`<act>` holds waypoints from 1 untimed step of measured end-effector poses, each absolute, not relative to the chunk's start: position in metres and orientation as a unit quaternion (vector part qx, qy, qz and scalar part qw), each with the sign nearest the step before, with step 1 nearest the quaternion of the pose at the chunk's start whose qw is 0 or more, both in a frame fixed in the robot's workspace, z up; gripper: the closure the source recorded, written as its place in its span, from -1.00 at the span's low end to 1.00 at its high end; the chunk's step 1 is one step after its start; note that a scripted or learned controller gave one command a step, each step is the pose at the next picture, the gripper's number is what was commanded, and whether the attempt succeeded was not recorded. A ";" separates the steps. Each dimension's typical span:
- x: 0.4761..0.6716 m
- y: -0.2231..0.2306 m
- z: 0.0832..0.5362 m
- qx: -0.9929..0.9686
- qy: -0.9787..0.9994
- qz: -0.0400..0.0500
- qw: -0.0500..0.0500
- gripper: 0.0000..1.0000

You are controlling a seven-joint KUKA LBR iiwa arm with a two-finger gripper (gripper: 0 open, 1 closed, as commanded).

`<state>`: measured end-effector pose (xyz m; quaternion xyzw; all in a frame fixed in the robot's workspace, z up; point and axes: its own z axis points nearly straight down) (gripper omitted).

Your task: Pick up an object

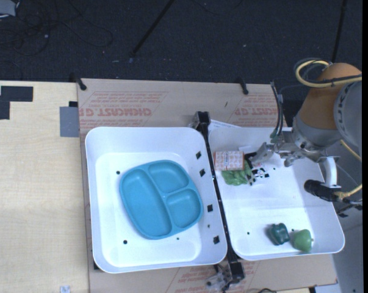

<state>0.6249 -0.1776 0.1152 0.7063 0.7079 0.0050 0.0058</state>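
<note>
— Where the right bin comes closest to the camera, near its front right corner, what lies there?

— Two small things touching each other: a teal object and, just to its right, a green pear-shaped piece.

— And in the left bin?

— A blue divided plate lies flat in its middle, three compartments facing up, nothing in them that I can see.

— Further back, then. Where is the gripper?

— Low over the far left part of the right bin, near the wall it shares with the left bin. The grey arm with its orange band reaches in from the right, over the bin's far right corner.

— What lies by it?

— A green leafy item lies on the bin floor right at the gripper's tip, on its left. Just beyond that, against the shared wall, is a small orange-and-white box. A small black-and-white object sits just to the right of the tip.

— Do the fingers have hold of anything?

— I cannot tell; the dark tip blurs into the things around it, and whether it is spread or closed is not clear.
</note>
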 end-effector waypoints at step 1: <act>0.626 -0.177 0.126 0.706 0.708 0.007 0.006 1.00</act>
